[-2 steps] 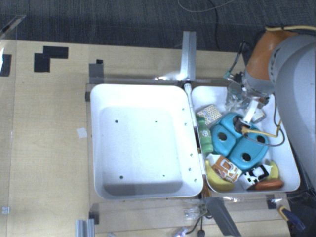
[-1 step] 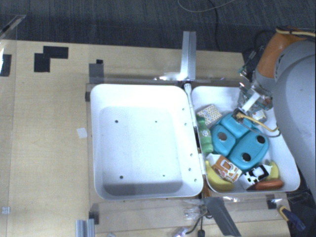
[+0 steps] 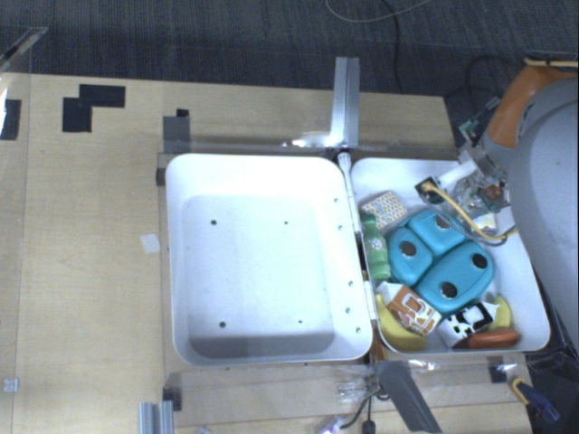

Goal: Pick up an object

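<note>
In the right bin [image 3: 539, 307] we see a heap of objects, and the biggest is a blue plastic piece [image 3: 442, 255] with dark round holes. Its long axis goes from the far left to the near right, and it lies almost in the middle of the bin. Touching its left side stands a green container [image 3: 374, 251], with its long axis from far to near. Just beyond that is a small patterned card [image 3: 386, 208], tilted. On the near side of the blue piece we see a yellow object [image 3: 398, 326] with an orange and white box [image 3: 416, 310] lying over it, then a black and white object [image 3: 470, 319] and a red one [image 3: 493, 337] at the near wall. We cannot read any writing on these things.

The gripper [image 3: 472, 191] is above the far right part of this bin, near the blue piece; whether it is apart or together we cannot tell. The grey arm [image 3: 547, 179] with its orange band [image 3: 514, 105] comes from the right.

The left bin [image 3: 258, 256] stands beside it on the wooden bench [image 3: 81, 269].
</note>
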### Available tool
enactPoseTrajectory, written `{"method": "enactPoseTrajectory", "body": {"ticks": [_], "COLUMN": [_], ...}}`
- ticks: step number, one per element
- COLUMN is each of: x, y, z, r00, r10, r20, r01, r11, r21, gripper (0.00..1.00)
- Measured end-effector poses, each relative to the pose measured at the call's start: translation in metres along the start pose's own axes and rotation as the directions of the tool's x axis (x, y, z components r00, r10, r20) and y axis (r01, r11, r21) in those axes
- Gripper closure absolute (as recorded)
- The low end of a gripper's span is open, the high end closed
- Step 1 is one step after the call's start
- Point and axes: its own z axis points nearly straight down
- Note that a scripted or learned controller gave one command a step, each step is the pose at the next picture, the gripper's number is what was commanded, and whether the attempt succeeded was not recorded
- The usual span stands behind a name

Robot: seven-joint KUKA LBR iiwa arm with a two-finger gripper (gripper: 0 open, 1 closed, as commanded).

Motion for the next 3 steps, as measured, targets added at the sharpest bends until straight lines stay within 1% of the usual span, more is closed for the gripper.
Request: {"method": "enactPoseTrajectory", "body": {"ticks": [1,2,3], "x": [0.006,-0.006,0.005], "y": [0.007,-0.003,-0.03], "z": [0.001,0.0,0.0], "r00": [0.987,1.0,0.984], "r10": [0.16,-0.01,0.176], "r20": [0.002,0.0,0.002], "r01": [-0.16,0.01,-0.176], "r11": [0.987,1.0,0.984], "r21": [0.013,0.0,-0.009], "gripper": [1.0,1.0,1.0]}}
